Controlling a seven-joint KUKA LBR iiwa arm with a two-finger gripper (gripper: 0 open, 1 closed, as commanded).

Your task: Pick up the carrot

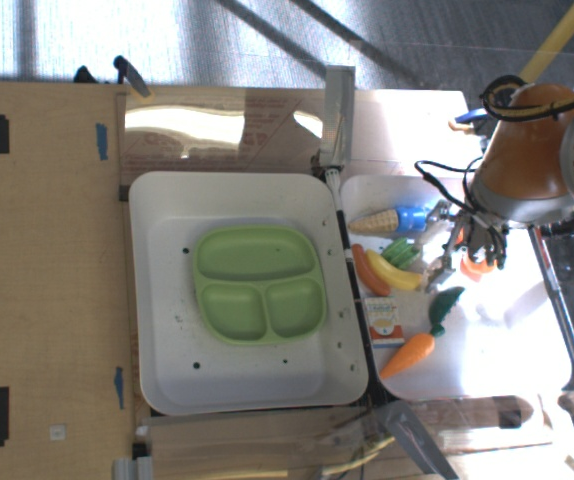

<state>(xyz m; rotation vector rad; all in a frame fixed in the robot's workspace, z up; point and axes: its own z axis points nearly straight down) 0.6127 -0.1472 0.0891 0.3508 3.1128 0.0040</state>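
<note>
Harsh glare washes out the right bin (507, 348), while the left bin (157, 268) stays evenly lit and sharp.

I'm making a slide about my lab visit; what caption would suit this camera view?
Robot arm's gripper hovers over a white bin of toy food, the carrot lying near its front edge.

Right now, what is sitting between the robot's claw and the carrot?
In the camera view, the carrot lies below the gripper in the right bin. Its dark green leafy top reaches up into that stretch; the rest is bare white bin floor.
</note>
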